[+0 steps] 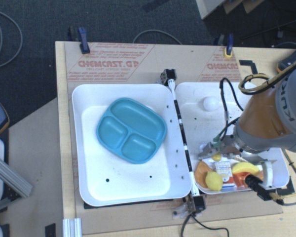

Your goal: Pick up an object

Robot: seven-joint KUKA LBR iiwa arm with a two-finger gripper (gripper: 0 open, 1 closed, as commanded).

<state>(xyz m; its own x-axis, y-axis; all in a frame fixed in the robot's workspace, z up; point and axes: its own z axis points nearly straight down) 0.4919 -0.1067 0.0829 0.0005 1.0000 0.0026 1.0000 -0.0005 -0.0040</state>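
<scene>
The arm is reaching down into the right bin (281,168) with its gripper (221,151) hanging right over a heap of small stuff at the near end: a yellow lemon-like fruit (213,180), a banana (246,168) and an orange piece (203,172). Can't tell how the jaws are standing, the wrist is blocking them. A blue divided plate (131,130) is sitting in the left bin (89,181), and a white ball (210,103) is lying at the far end of the right one.

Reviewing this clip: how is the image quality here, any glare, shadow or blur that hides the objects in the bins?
Camera view: even, soft lighting, with only faint shadows. The white right bin is bright, so the small white ball barely stands out. The blue sectioned plastic plate in the white left bin reads clearly. Overall slightly soft; the small toys near the grey-and-orange arm are hard to distinguish.
</scene>
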